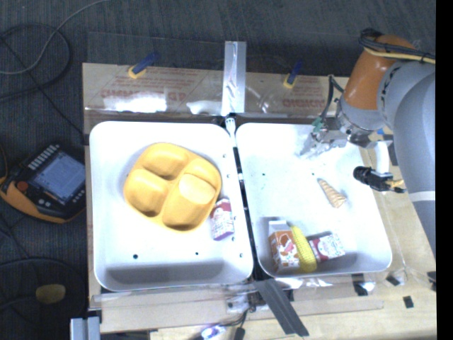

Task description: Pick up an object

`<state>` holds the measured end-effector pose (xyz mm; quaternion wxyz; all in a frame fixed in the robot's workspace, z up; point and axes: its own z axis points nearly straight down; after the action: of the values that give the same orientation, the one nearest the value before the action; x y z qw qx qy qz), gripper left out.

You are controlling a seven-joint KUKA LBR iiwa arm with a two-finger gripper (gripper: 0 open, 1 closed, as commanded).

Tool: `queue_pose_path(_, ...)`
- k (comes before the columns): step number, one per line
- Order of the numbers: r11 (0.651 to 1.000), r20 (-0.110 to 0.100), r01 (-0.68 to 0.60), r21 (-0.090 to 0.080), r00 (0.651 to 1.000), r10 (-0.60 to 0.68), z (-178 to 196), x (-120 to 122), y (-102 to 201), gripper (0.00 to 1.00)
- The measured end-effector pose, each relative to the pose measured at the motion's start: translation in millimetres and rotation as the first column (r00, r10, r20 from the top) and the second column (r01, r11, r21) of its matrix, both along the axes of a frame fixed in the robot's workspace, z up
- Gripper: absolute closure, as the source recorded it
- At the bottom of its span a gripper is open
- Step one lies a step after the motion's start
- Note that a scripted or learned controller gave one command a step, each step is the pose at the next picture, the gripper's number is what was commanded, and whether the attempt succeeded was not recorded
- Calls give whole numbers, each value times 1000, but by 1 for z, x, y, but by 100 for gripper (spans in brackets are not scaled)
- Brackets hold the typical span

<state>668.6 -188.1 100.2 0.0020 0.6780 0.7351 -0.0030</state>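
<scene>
My gripper hangs over the far right part of the right bin, below the orange wrist band. Nothing shows between its fingers. A small ice-cream cone lies on the bin floor below and to the right of it. At the bin's near edge sit a red and white carton, a yellow corn cob and a small red and white packet, close together. The left bin holds a big yellow bread-like lump and a small red and white pouch.
A metal divider strip stands behind where the bins meet. Blue and yellow clamps pin a plastic sheet at the back. A handheld pendant lies on the floor at the left. The grey arm fills the right side.
</scene>
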Motion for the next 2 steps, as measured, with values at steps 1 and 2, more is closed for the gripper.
queue_pose_path(1, 979, -4, 202, 6, 979, -202, 2, -1, 44, 100)
queue_pose_path(2, 978, -5, 210, 4, 978, -210, 3, -7, 43, 100)
